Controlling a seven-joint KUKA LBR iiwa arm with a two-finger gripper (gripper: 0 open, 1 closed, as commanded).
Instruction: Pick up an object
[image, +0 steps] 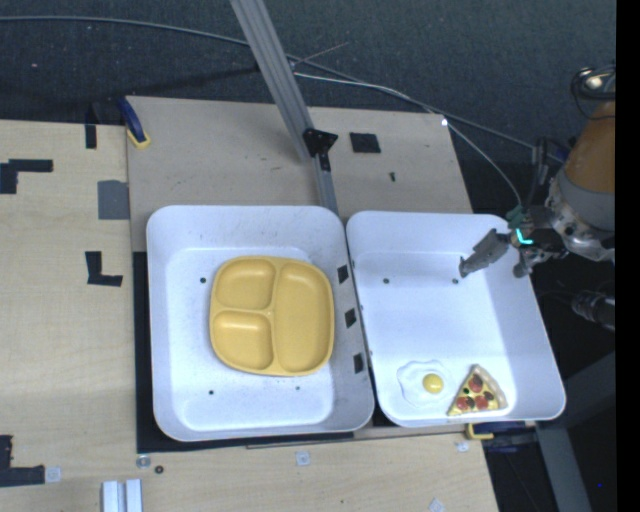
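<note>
A toy fried egg (424, 381) and a toy pizza slice (478, 391) lie side by side in the near right corner of the right bin (420, 240). My gripper (493, 265) hangs over the far right part of that bin, close to its right wall. It is open, with one grey finger (480, 254) slanting down to the left and nothing between the fingers. The toys lie well below it in the view, apart from it.
The left bin (180, 300) holds a yellow divided plate (272, 315). A slanted metal pole (290, 90) crosses the bench behind the bins. The arm's orange band (592, 150) is at the right edge. Cables run across the dark floor behind.
</note>
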